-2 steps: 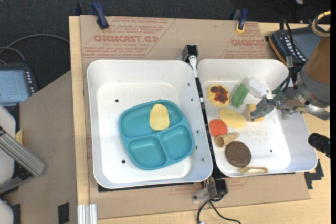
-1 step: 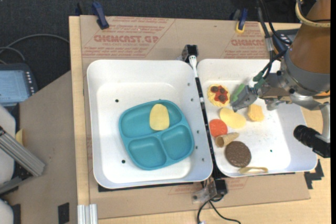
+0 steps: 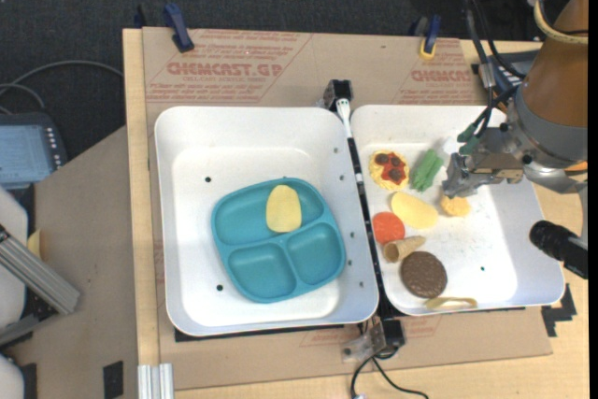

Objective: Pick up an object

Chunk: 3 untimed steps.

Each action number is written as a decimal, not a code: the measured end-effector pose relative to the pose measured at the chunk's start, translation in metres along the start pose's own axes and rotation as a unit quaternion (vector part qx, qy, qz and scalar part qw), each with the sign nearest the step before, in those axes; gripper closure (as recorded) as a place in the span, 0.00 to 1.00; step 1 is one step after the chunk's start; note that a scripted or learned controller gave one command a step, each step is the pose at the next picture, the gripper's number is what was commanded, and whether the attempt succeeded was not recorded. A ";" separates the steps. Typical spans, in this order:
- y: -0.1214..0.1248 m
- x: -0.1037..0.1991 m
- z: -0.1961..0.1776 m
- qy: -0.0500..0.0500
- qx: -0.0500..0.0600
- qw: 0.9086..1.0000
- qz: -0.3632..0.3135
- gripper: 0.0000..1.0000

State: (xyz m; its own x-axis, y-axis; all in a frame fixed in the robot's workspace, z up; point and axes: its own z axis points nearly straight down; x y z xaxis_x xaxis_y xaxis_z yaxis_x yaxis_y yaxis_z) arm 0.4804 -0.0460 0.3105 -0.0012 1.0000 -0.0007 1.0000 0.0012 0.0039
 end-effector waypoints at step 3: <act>0.069 0.005 0.077 -0.001 -0.001 1.000 0.002 1.00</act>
State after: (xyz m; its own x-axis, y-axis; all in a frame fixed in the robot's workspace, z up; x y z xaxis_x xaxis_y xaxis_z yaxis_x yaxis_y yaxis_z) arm 0.5501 -0.0409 0.2340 0.0026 1.0000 -0.0031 1.0000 -0.0026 0.0056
